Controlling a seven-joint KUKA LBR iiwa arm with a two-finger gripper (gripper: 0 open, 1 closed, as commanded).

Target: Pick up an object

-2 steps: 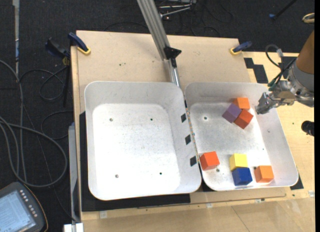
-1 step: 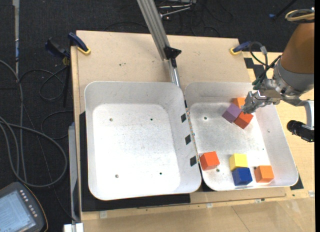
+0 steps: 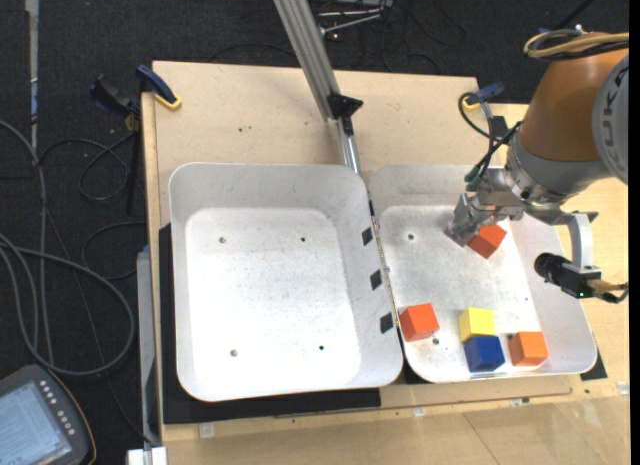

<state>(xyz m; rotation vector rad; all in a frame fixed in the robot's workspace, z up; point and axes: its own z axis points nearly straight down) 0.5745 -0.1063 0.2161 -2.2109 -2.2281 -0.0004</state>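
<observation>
Camera view shows the tool [image 3: 478, 225] over the far part of the right bin [image 3: 430, 203], with a red-orange block [image 3: 488, 241] at its tip, tilted and apparently clamped between the fingers, though the grip itself is hard to make out from this angle. Nearer the camera than the tool, 4 more blocks sit along that bin's near edge: an orange block [image 3: 419, 320], a yellow block [image 3: 477, 323] touching the blue block [image 3: 484, 353] in front of it, and another orange block [image 3: 528, 348] just beside the blue one. Well away from the tool, the left bin [image 3: 200, 193] sits on the table [image 3: 250, 113].
</observation>
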